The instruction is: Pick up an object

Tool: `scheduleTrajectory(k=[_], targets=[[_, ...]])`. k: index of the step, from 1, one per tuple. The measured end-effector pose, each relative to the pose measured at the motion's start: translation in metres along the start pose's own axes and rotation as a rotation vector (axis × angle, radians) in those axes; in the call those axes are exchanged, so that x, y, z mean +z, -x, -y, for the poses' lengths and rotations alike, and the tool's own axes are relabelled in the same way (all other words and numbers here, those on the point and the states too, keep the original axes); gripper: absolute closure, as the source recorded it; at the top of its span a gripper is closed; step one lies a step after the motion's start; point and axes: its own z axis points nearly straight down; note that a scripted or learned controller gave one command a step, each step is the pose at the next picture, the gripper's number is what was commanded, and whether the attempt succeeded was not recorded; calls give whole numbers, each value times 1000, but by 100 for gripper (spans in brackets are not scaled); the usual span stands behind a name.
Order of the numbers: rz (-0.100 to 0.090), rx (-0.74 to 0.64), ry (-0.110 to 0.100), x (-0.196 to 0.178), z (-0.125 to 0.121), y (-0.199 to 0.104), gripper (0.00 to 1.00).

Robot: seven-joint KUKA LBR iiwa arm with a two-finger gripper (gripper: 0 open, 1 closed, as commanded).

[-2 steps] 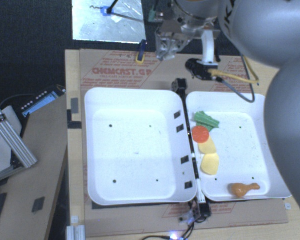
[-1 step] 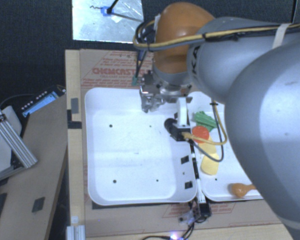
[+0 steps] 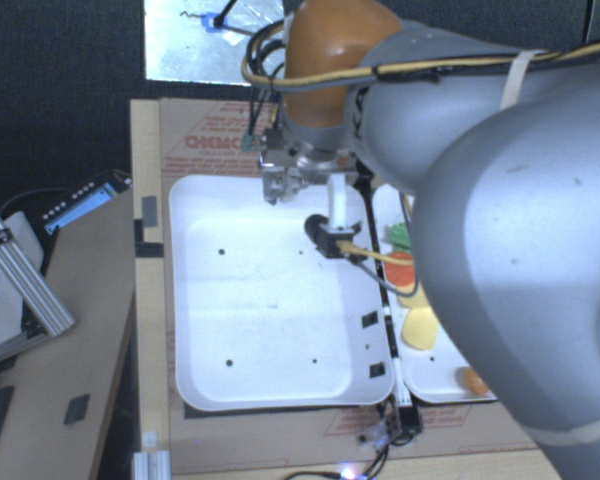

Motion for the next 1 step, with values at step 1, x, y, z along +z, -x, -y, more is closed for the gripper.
scheduleTrajectory(k=[1], targets=[[-5, -2, 13, -126, -13, -33, 100]])
